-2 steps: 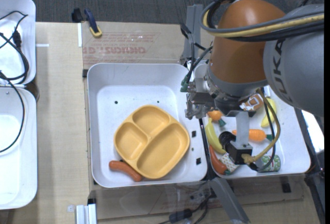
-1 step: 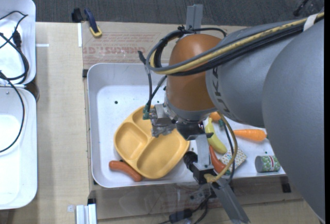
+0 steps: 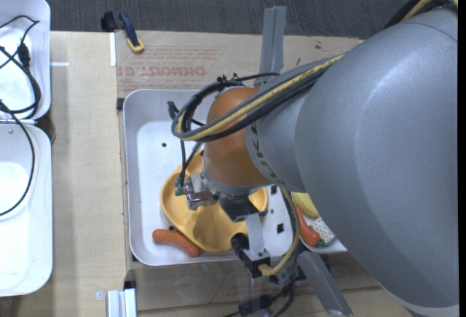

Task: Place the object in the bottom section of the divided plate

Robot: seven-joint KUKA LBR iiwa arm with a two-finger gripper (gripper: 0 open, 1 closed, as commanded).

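Tool (image 3: 218,205) is parked low over the yellow divided plate (image 3: 172,199), but the wrist and the cable loom sit right on top of it from my angle, so I can't tell if it's released or clenched, or whether it's got anything.

Nearest the camera, the orange carrot toy (image 3: 175,239) lies flat on the floor of the right-hand bin (image 3: 127,162), right up against the plate's near-left rim and not on the plate. I'm guessing that's the object to place. Looks like light, hard, smooth plastic, so it's probably slippery and likely to roll. I'd take it across the middle, square to its length, not by a tapered end.

The plate takes up the near half of that bin, and most of its sections are hidden under the arm. On the far side of the arm a yellow banana-ish piece (image 3: 306,203) and a red-orange piece (image 3: 312,232) peek out.

Off to the left, the other white bin (image 3: 51,199) has black cables (image 3: 29,82) in it. Furthest back on the worktop (image 3: 80,162), a cardboard sheet (image 3: 175,60) and a blue-and-yellow clamp (image 3: 131,37).
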